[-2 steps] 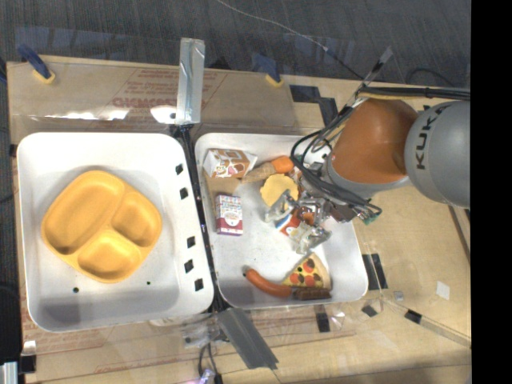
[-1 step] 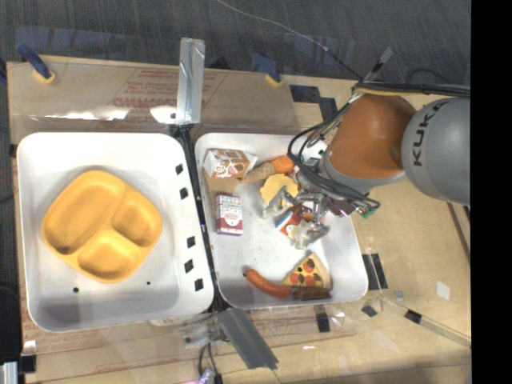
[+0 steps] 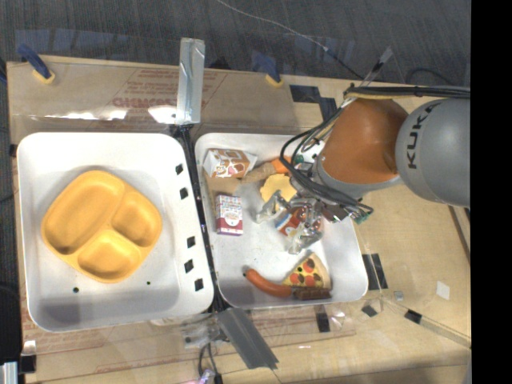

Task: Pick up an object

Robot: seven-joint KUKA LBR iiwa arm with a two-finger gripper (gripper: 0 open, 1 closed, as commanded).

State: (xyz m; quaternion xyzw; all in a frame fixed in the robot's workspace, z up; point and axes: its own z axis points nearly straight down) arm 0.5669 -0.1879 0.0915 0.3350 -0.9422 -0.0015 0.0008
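My gripper (image 3: 294,217) reaches down into the middle of the right bin (image 3: 346,269) beneath the orange wrist band. It hangs over a small pile of toy food: a yellow piece (image 3: 274,186) and a red and blue item (image 3: 290,219) sit right at the fingers. Nothing is seen lifted. Around it lie a red carton (image 3: 230,214) to the left, a white snack packet (image 3: 226,164) at the back left, a hot dog sausage (image 3: 267,283) and a pizza slice (image 3: 309,274) at the front.
The left bin (image 3: 48,302) holds a yellow divided plate (image 3: 102,225). A metal clamp post (image 3: 190,82) stands behind the seam between the bins. Cables loop from the wrist over the right bin's back edge.
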